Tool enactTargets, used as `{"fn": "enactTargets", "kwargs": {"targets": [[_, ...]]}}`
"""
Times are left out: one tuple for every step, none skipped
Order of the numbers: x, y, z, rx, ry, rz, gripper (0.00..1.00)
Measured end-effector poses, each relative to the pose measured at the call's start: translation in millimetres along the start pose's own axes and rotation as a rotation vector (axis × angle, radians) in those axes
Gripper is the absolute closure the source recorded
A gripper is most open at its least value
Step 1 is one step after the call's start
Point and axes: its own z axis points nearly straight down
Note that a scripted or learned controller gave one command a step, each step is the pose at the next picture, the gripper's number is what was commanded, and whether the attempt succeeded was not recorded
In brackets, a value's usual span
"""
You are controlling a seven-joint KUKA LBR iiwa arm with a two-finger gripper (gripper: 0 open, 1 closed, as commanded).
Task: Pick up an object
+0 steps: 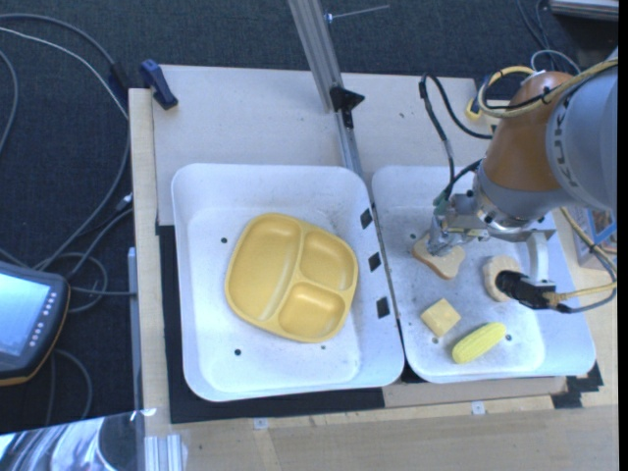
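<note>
The bench (255,106) bears two white bins (196,263) side by side.

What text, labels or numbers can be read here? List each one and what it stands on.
No text can be read for certain.
Grey arm housing: dark letters at its left edge, cut off and too blurred to quote.
Screen device at the left edge: lit display, nothing legible.
Yellow divided tray, corn cob, white bins: no markings.
</note>
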Motion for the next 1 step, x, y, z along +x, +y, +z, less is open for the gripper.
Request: {"fn": "enactTargets", "kwargs": {"targets": [[6.6,-1.2,-61.9,-0.006,-0.003,-0.002,1.00]]}}
